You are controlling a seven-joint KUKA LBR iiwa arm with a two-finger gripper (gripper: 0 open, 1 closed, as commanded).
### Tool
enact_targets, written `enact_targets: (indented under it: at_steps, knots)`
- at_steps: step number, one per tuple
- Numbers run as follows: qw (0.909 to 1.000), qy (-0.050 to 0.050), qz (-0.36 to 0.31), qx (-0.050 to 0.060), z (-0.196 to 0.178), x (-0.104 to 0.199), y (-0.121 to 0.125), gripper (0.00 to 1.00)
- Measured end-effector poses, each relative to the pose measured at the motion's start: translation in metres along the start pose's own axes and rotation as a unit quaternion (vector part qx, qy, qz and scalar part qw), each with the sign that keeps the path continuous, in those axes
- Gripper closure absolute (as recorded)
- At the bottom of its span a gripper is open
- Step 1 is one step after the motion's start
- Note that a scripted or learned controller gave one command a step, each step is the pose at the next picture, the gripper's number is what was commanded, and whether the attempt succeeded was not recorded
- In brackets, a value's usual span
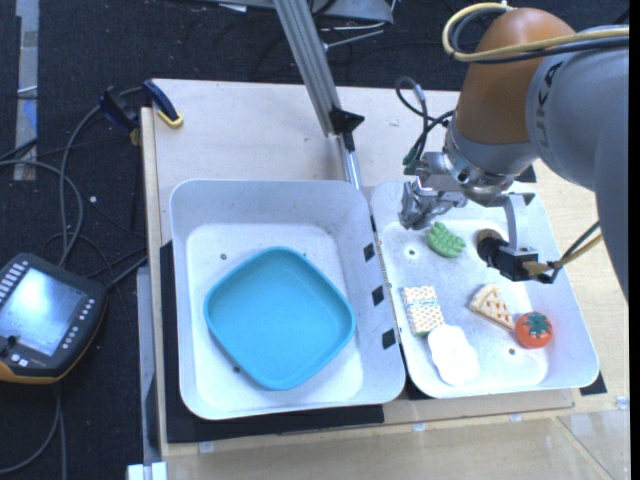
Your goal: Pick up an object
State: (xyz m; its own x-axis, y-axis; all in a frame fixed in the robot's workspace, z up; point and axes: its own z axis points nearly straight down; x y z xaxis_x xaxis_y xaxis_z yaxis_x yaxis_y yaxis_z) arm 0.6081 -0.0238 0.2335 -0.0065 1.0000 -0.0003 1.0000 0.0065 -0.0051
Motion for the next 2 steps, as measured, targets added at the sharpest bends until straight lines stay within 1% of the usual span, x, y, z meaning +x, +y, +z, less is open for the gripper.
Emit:
enact_targets:
  at_steps: [1,2]
  knots:
    - [1.0000,0.000,0.000,0.000,-0.003,0.055,-0.006,1.00]
    - [1.0000,-0.001,0.000,0.001,0.011,0.112,-0.002,1.00]
